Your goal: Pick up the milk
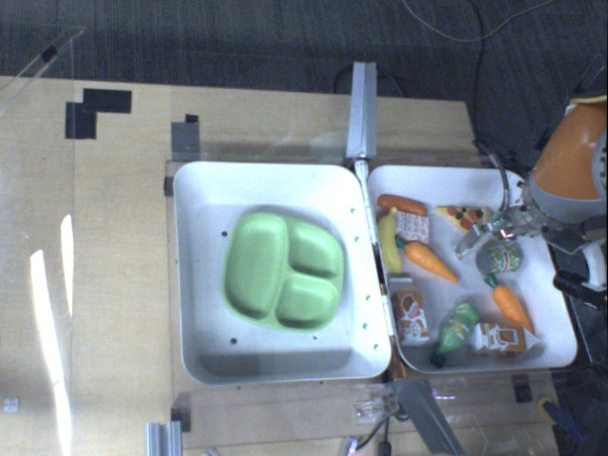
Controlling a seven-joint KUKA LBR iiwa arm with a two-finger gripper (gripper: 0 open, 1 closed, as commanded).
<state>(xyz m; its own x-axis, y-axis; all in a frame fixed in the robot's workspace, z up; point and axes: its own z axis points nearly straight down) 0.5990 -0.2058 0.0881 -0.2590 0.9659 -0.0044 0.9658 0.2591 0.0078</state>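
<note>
The milk point(411, 224) is a small white and red carton lying in the right bin point(566, 354), near its left wall, between a sausage point(402, 203) and a carrot point(429, 262). My gripper point(492, 234) hangs over the right half of that bin, well to the right of the milk. It sits just above a small green-grey can point(504, 257). It looks open and I see nothing held between its fingers. The orange-banded arm point(573, 160) comes in from the right edge.
The right bin also holds a banana point(386, 242), a pizza slice point(460, 218), a second carrot point(511, 304), a green bottle point(454, 331), a brown carton point(409, 315) and an orange-white carton point(500, 340). The left bin point(190, 255) holds a green divided plate point(282, 269).
</note>
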